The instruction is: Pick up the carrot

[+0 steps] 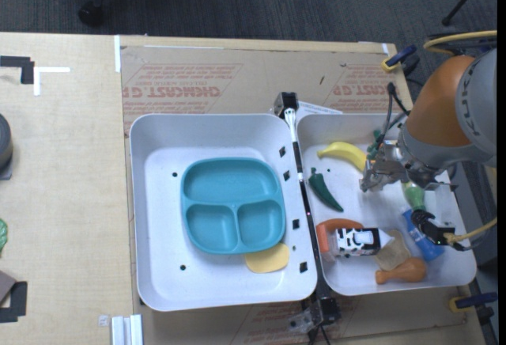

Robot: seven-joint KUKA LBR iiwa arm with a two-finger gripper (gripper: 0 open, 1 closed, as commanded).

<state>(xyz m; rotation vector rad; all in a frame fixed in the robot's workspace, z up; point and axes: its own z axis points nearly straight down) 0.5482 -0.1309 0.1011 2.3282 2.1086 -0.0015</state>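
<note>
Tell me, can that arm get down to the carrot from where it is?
Probably yes. The carrot lies exposed on top in the right bin, a black-and-white toy touching it. The gripper hangs nearby.

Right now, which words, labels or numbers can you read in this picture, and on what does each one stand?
"CHEMCAST GP": red print on the brown cardboard sheet under the bins, seen mirrored, at left and again at right.
Smaller red lines beside it: too blurred to read.
Black-and-white pattern on the small box: no readable text.
</note>
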